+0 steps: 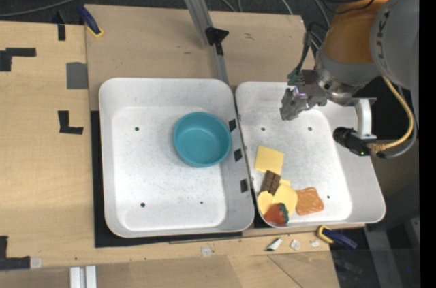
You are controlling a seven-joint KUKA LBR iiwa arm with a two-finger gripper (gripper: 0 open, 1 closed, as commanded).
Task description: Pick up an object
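Red-and-yellow toy pile (pixel 281 205) at 6 o'clock of right bin (pixel 340 164); claw (pixel 294 105) at 12 o'clock, closure indiscernible. Nothing lifted; pick outstanding.

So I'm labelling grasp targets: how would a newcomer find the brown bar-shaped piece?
Start at the right bin and go to the cluster at its near-left corner. The brown bar lies between the pale yellow square and the yellow pieces: the cluster's sole dark, narrow item.
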